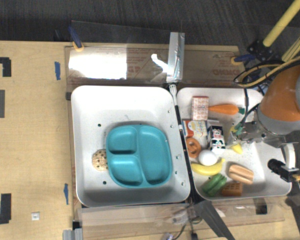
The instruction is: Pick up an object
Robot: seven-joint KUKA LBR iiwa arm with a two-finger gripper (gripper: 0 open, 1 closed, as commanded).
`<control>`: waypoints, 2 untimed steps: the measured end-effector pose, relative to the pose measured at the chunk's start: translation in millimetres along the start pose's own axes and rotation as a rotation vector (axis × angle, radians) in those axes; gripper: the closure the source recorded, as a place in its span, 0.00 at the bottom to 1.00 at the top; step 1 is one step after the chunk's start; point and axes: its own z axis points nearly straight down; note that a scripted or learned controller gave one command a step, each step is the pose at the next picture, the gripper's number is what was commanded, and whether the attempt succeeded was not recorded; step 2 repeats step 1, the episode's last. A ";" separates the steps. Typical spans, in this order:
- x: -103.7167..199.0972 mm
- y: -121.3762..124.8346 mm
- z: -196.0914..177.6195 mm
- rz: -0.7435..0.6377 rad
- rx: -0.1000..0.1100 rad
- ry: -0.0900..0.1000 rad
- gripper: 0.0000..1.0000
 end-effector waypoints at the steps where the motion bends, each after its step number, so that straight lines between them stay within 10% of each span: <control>1: 39.0 1.9 -104.3 -0.060 0.002 0.002 1.00; 2: 39.0 1.9 -104.3 -0.060 0.002 0.002 1.00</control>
